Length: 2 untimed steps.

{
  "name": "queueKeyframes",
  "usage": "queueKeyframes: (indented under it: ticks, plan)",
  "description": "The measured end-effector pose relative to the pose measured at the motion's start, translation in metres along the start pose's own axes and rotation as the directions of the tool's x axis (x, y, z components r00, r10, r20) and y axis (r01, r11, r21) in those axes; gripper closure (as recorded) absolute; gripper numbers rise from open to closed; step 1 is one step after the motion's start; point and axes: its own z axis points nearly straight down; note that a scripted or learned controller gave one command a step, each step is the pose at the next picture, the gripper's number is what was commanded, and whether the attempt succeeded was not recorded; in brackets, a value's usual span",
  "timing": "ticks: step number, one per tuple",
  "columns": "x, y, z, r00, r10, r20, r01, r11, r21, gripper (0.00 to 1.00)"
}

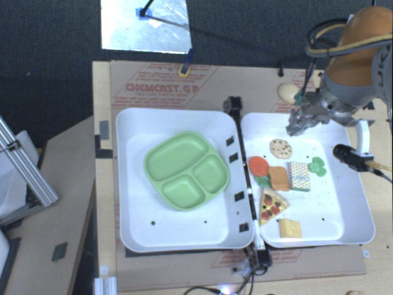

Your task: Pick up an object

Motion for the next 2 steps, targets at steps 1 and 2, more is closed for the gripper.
queueKeyframes:
  ticks: [1,2]
  plan:
    - [0.045,-0.023,0.002,1.000,0.000,-0.001,0.000,1.000,0.002,1.00]
    - [0.082,-0.058,-0.004,1.000,0.000,-0.001,0.000,1.000,0.003,1.00]
